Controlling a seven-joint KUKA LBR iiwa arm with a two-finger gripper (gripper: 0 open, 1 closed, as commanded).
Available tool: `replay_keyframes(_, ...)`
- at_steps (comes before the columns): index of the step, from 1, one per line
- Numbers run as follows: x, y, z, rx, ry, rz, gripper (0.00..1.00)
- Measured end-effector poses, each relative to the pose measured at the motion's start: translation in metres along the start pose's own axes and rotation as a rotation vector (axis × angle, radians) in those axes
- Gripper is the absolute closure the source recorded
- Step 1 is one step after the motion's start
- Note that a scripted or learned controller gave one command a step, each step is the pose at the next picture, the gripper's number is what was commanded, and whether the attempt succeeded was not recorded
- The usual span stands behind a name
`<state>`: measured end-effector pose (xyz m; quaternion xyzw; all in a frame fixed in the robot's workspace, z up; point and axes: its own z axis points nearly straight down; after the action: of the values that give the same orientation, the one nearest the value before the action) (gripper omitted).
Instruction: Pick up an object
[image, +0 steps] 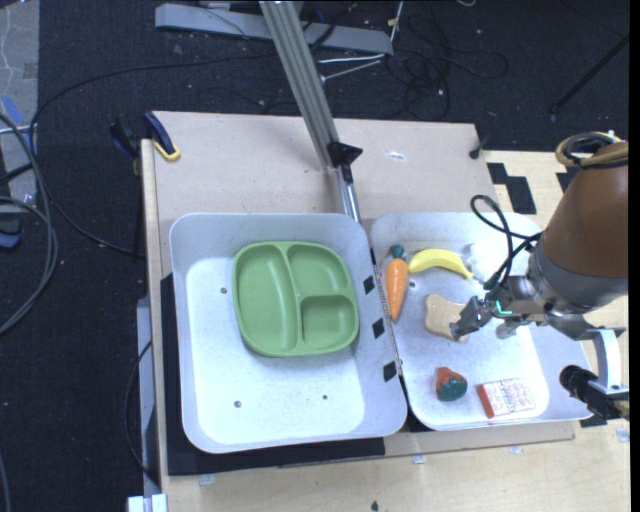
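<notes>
a green divided plate (297, 297) with three compartments lay in the left white bin (200, 400). a wooden bench (250, 160) sat under both bins, with a blue and yellow clamp (158, 137) at its far left corner. a slanted metal pole (310, 90) rose behind. black cables (60, 100) trailed over dark floor.

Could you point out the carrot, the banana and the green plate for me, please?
carrot (396, 288): camera view, middle of its orange body.
banana (440, 262): camera view, middle of its curve.
green plate (262, 298): camera view, large left compartment.
</notes>
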<state>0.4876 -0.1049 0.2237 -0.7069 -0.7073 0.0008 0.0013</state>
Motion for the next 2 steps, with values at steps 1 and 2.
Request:
replay_keyframes(1,0.0,0.0,-0.001,-0.002,0.0,0.0,0.0)
replay_keyframes(2,0.007,-0.007,0.058,0.004,0.001,0.002,0.0)
